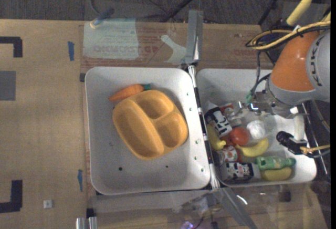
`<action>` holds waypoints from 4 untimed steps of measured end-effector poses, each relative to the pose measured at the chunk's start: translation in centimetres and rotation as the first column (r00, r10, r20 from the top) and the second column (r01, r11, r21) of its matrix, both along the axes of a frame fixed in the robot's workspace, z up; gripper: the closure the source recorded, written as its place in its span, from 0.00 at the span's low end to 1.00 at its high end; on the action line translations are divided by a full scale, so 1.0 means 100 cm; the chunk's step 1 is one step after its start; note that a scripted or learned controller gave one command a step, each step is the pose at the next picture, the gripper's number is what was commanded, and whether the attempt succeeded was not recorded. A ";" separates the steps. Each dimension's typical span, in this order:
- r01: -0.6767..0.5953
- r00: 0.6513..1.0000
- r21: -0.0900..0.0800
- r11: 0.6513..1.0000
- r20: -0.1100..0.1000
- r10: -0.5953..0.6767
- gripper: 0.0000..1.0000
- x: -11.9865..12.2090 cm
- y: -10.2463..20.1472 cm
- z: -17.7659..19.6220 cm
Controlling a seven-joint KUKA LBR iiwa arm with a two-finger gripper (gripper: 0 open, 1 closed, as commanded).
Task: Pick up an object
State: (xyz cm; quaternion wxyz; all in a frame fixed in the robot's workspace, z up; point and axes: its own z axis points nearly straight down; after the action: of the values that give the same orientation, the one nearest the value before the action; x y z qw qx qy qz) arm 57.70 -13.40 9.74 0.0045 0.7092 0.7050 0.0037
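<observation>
Jaws [245,108] low in right bin [231,76], state can't tell, blurred against clutter; red ball [240,136], banana [255,148] and cartons just beside them, half overlapping; left bin [100,117] holds orange divided plate [150,123], carrot [127,92].

two white bins [100,133] on wooden bench [42,128]

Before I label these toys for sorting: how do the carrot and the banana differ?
The carrot is orange with a green top; the banana is yellow. The carrot lies in the left bin against the far rim of the yellow divided plate, with open floor around; the banana lies in the right bin, crowded among other toys beside a red tomato. The carrot looks straight, the banana curved. Both are toy foods lying flat.
</observation>
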 end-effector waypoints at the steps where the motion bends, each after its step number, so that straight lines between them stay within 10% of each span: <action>1: -0.111 0.994 -0.002 0.994 -0.008 0.111 0.00 -0.097 -0.050 -0.011; 2: -0.110 0.994 -0.004 0.994 -0.001 0.110 1.00 -0.095 -0.050 0.000; 3: -0.245 0.969 0.001 0.969 -0.010 0.245 1.00 -0.097 0.054 0.087; 4: -0.402 0.916 0.000 0.916 -0.009 0.402 1.00 -0.078 0.130 0.087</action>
State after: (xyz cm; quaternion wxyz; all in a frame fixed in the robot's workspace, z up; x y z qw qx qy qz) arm 49.87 -0.35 18.43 0.0011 0.5494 0.8356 0.0005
